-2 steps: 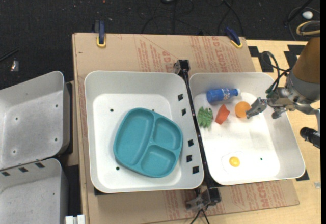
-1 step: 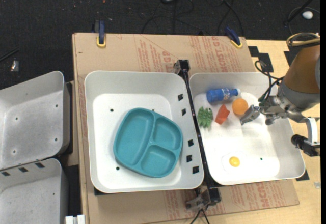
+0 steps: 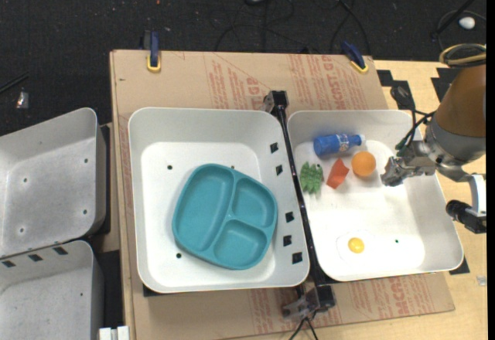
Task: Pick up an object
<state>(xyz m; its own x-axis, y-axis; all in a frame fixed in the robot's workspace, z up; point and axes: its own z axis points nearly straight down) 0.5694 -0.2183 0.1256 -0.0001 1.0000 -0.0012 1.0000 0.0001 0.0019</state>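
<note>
pincer (image 3: 393, 175) at right bin's (image 3: 402, 257) right wall | grip state unclear, cannot tell | orange ball (image 3: 363, 164) just beside it, toward bin centre

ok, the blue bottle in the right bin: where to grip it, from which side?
Judging from this view, take the blue bottle across the middle of its body, coming straight down. It lies on its side, long axis left-right, so the fingers should close front-to-back. The orange ball and red piece sit close below it, so keep clear there.
</note>
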